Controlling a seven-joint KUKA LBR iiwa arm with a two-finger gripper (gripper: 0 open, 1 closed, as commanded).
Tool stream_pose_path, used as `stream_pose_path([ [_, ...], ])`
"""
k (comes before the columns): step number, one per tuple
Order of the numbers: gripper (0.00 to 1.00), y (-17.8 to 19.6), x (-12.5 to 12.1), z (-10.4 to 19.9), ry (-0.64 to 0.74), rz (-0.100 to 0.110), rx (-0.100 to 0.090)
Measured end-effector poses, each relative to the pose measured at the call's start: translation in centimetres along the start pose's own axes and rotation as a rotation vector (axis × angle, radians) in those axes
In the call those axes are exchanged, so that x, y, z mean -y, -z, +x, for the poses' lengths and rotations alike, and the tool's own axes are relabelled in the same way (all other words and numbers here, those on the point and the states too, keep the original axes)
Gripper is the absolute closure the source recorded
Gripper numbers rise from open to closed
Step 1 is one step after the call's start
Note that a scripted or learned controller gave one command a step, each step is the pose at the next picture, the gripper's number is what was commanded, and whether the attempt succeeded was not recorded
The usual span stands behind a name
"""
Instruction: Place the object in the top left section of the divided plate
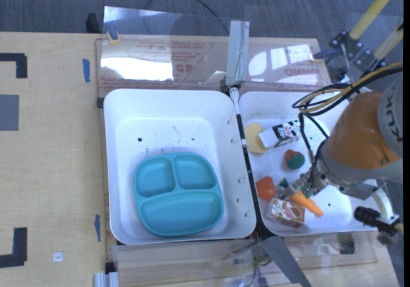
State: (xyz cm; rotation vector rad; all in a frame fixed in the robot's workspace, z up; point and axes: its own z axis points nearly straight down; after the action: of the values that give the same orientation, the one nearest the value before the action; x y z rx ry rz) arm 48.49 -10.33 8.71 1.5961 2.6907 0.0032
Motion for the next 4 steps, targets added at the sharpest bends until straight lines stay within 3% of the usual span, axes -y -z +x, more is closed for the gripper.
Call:
stream_pose_path([
  [1,1.00,0.01,0.03,-0.02,0.202,0.001,0.000],
  [2,1.00,0.02,0.00,0.08,0.220,0.001,0.000],
  [3,1.00,0.03,-0.18,0.30,0.390,0.001,0.000],
  [4,1.00,0.03,-0.25,0.58,0.306,0.001,-0.001],
])
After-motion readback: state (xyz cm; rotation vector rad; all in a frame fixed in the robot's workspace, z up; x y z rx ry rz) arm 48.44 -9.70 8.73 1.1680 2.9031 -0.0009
